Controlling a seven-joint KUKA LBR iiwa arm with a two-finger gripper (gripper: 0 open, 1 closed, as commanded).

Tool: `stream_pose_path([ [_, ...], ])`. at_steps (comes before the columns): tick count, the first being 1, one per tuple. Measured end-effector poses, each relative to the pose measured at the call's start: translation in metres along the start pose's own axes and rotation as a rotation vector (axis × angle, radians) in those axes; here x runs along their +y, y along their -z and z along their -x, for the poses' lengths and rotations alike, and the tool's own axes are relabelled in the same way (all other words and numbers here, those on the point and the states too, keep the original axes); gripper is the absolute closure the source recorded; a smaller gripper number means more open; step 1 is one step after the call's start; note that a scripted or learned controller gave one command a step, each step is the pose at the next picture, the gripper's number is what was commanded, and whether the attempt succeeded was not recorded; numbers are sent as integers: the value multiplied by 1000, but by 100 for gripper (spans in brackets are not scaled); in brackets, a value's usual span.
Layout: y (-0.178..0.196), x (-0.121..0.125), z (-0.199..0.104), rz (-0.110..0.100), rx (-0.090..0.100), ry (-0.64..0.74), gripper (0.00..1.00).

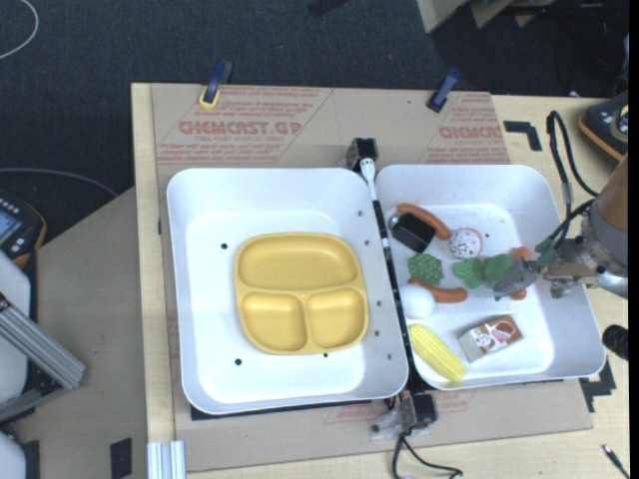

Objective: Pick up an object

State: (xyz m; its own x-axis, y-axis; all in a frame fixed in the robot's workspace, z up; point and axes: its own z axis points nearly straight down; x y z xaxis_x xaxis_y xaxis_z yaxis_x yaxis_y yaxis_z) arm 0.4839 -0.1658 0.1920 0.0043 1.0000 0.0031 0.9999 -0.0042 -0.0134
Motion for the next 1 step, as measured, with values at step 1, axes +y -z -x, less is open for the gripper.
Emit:
stream_pose_path([
  [1,6,3,0,13,-3,4,0],
])
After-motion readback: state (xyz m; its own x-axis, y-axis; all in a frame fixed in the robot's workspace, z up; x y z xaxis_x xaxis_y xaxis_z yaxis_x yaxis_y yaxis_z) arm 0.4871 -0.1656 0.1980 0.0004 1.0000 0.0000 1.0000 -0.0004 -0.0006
